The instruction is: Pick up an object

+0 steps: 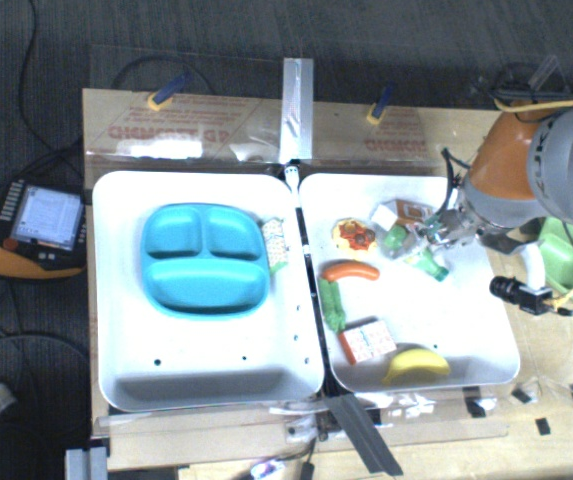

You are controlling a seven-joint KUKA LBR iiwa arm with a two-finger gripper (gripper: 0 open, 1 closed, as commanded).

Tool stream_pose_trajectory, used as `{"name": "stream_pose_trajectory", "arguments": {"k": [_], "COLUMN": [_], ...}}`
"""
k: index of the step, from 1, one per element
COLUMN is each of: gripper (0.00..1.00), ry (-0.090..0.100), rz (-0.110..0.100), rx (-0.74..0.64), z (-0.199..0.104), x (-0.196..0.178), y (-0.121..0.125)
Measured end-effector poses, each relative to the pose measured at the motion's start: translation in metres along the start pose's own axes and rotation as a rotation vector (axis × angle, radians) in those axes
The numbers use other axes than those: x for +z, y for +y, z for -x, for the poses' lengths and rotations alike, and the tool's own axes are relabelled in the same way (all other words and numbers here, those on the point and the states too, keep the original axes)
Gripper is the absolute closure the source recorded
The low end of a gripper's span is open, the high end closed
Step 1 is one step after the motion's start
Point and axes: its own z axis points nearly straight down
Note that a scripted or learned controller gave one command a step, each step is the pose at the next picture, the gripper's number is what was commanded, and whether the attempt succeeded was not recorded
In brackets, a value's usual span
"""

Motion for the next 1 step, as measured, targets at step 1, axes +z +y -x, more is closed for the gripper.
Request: {"name": "stream_pose_trajectory", "arguments": {"k": [1], "gripper": [1.00], "ry": [-0.003], "rz": [-0.010], "rx": [0.052], "z": [-0.0028], "x": [-0.1048], "y": [0.0692]}}
